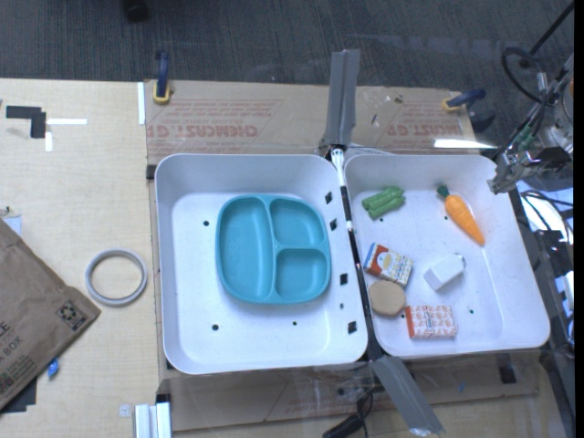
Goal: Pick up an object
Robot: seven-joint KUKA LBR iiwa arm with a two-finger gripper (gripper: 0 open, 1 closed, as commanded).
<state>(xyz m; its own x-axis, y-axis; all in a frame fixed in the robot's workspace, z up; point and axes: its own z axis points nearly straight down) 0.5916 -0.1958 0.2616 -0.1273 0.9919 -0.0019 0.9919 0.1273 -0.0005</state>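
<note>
along the right bin's (511,272) near edge sits a red-and-white packet (431,321).

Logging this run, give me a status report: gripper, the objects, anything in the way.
Gripper at right bin's far right rim, holding nothing. Carrot nearest, untouched. Nothing blocking it.
</note>
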